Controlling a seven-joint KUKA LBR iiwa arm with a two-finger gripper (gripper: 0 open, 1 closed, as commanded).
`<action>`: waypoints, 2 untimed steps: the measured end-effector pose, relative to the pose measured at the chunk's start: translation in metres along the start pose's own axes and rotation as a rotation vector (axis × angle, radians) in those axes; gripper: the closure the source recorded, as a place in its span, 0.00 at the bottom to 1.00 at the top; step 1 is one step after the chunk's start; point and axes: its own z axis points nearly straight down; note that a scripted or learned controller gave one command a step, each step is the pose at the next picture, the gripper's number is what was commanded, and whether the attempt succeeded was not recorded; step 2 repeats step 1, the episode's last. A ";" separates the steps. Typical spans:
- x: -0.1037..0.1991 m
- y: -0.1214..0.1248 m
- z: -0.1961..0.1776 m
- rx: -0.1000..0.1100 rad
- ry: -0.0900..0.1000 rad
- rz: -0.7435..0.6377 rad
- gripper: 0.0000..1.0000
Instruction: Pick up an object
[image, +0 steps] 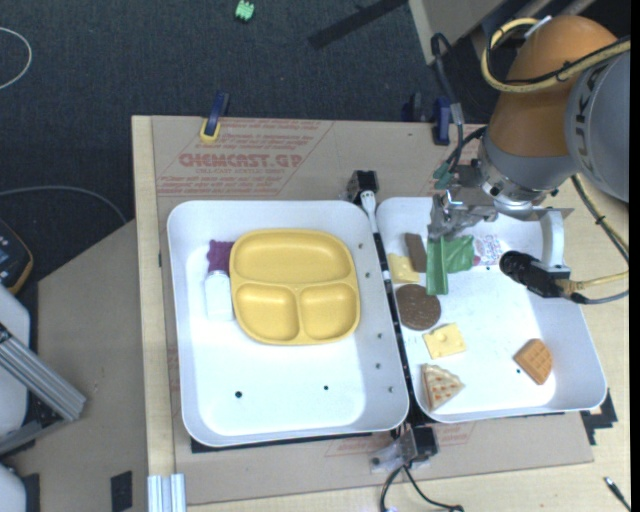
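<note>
Dangling from the gripper, a green strip sits pinched between its fingers at upper centre of the right bin. Held so near its top end, it may slip free. Cheese slice, cookie and divider wall crowd below-left; the right half lies open.

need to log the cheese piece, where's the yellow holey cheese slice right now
In the camera view the cheese slice lies in the right bin, near its left side, just below the brown round cookie and above the pizza wedge.
</note>
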 end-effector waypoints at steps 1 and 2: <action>-0.002 -0.009 -0.001 0.005 0.001 0.001 1.00; -0.002 -0.009 -0.001 0.005 0.001 0.001 1.00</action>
